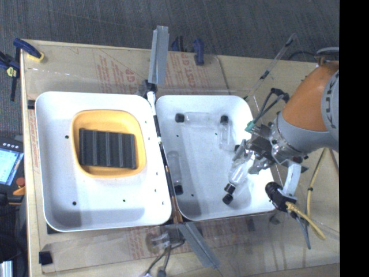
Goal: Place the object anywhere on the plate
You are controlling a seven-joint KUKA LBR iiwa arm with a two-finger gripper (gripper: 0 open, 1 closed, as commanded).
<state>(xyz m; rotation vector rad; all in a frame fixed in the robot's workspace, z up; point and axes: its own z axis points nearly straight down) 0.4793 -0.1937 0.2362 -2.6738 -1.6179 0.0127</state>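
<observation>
A yellow plate (108, 120) with a dark ribbed centre lies in the left bin (57, 201). Several clear plastic bottles with black caps lie in the right bin (202, 206). One bottle (237, 175) lies tilted near the bin's right side, its black cap (229, 188) pointing to the front. My gripper (247, 156) hangs low right over the upper end of this bottle, at the right wall of the bin. The wrist hides where the gripper meets the bottle, so I cannot tell if it touches it.
More clear bottles lie at the back of the right bin (199, 119), beside it (223, 133), and along the left wall (174, 171). A loose black cap (226, 199) sits near the front. Cables and a black tool (277, 194) hang off the arm's right side.
</observation>
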